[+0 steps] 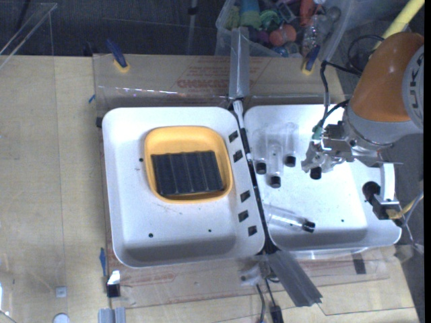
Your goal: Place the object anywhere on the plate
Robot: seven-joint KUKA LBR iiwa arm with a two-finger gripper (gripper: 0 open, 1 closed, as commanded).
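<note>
A yellow plate [156, 142] with rounded corners sits in the left bin [124, 200]. A dark grey ridged slab [187, 172] lies flat on the plate and covers most of its floor. My gripper [316, 165] hangs over the right bin [337, 210], near its back right part and well apart from the plate and the slab. I see nothing of the slab at the gripper. The arm's orange band [387, 79] and grey wrist hide the bin's right rim.
In the right bin lie small clear pieces with black caps [275, 178] and a clear tube with a black tip [291, 221]. A divider with black clips [244, 180] runs between the bins. A clear tub of coloured toys [279, 9] stands behind.
</note>
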